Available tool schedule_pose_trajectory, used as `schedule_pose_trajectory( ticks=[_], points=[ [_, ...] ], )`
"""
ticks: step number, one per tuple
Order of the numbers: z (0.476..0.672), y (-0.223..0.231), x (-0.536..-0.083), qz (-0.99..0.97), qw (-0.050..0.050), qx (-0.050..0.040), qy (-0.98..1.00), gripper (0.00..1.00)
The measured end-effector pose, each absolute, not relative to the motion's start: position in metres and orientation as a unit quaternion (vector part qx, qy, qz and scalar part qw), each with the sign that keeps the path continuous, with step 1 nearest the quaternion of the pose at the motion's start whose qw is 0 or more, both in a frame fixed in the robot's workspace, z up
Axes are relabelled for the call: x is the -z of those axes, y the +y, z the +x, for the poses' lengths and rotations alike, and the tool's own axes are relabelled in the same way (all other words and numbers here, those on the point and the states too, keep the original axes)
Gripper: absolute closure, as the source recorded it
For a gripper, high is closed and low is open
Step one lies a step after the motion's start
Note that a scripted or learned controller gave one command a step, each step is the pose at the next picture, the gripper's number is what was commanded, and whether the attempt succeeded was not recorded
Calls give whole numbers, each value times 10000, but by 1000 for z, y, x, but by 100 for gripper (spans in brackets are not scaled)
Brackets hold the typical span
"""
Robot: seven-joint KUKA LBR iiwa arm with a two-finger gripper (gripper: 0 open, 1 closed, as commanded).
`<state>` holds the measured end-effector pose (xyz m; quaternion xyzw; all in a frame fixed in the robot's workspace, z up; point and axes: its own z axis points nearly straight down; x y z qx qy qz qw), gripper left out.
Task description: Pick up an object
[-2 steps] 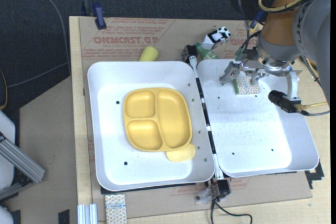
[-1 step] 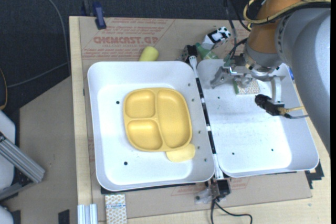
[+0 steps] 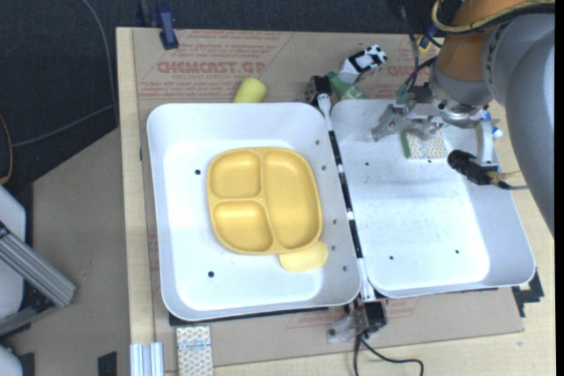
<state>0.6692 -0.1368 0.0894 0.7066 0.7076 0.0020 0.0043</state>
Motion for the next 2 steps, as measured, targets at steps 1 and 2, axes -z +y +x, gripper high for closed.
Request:
schedule_pose_trajectory(
  ticks=[1,2],
  points=[
    [663,-147,-90,7063,43,-26,7079,0],
    [648,-174,-163,7070,22,-5,7072,0]
  ],
)
